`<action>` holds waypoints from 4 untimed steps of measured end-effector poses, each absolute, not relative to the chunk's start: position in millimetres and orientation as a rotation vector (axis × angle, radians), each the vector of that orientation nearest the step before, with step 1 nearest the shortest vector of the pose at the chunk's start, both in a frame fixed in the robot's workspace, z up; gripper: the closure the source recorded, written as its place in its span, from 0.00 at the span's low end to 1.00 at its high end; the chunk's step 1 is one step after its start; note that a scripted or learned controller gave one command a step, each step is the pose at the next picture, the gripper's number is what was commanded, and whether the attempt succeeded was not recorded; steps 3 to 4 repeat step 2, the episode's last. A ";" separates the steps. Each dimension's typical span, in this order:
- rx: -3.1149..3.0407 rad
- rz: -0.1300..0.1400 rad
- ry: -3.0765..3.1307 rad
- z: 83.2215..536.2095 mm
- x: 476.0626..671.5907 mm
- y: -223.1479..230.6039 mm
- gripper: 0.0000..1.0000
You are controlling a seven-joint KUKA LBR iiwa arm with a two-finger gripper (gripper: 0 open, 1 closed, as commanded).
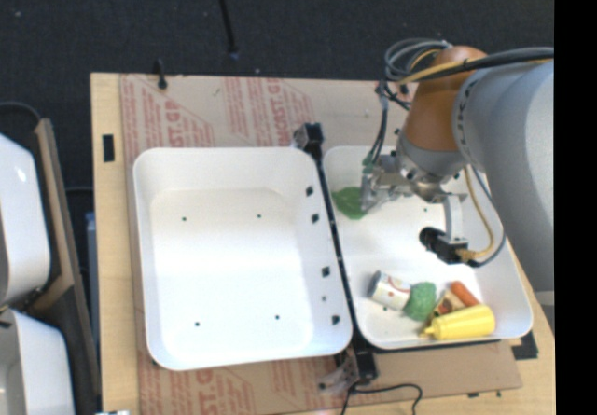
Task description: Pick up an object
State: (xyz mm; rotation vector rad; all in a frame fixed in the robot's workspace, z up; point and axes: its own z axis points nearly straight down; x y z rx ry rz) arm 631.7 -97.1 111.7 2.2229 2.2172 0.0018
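Green soft object [350, 202] lies touching the pincer [366, 191], whose grip state I cannot tell.

One fixed camera above the bench [187, 115], slanted down, both bins [233, 348] visible

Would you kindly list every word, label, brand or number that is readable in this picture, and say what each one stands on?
Red printed lettering on the cardboard sheet under the two bins: rows of repeated text, too blurred and turned to read.
Small white container in the right bin: a red mark on its side, too small to read.
Yellow bottle, green object near the claw: no text visible.
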 end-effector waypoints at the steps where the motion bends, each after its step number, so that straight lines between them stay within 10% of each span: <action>1: 2.224 0.001 2.218 111.2 631.5 -97.0 0.00; 4: 2.222 0.000 2.221 100.4 637.2 -95.7 0.00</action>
